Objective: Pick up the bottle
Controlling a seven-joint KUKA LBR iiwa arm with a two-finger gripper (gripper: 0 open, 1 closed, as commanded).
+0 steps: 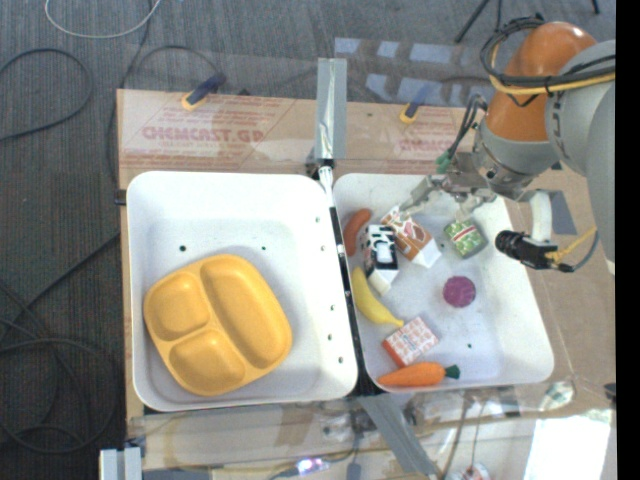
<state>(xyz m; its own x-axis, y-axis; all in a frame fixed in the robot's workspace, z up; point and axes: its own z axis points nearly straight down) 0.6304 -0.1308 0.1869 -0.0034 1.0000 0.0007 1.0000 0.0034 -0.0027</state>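
Carrot (pixel 412 375) lies in right bin (pixel 530 353); yellow tray (pixel 216 322) fills left bin (pixel 160 193).

The grey arm (pixel 590 108) reaches in from the right, bent at its orange band (pixel 535 68) near the top of the view. Below the band the wrist points down and to the left. The gripper (pixel 447 190) hangs at its end with thin metal fingers (pixel 418 200) spread apart.
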